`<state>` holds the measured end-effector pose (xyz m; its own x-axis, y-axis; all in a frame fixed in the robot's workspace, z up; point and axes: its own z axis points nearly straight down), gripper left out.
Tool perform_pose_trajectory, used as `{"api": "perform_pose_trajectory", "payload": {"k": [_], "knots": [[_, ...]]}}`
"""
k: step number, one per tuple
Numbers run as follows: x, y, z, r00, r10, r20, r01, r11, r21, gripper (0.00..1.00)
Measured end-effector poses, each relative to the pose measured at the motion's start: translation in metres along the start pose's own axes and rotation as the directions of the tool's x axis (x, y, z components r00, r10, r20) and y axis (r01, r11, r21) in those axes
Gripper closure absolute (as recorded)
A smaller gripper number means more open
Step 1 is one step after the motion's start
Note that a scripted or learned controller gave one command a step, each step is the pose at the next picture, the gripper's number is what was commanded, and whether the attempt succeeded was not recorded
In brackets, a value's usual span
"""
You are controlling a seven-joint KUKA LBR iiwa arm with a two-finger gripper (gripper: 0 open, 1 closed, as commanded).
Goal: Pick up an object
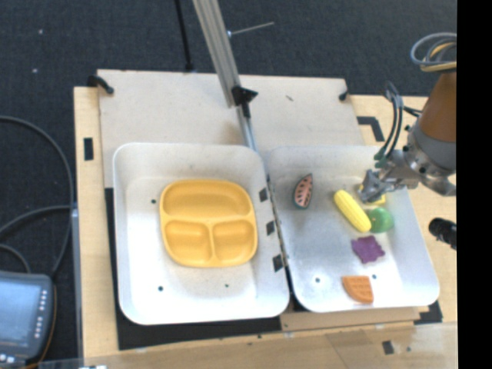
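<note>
Hovering my tool (371,188) low in the right bin (407,287), just beside the yellow corn (351,211) and green piece (380,220); can't tell its state. Approach step, I'd say. Next: centre over the corn, descend, clamp.

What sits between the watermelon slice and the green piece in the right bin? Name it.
In the camera view, the yellow corn cob lies between the watermelon slice and the green piece, slanted and touching the green piece.
</note>
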<state>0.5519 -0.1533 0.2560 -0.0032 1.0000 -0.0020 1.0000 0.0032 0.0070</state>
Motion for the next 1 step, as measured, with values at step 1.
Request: {"api": "perform_pose_trajectory", "payload": {"k": [1], "knots": [[0.0421,-0.0113,0.0054,1.000,-0.002,-0.001,0.002,1.000,0.005,1.00]]}}
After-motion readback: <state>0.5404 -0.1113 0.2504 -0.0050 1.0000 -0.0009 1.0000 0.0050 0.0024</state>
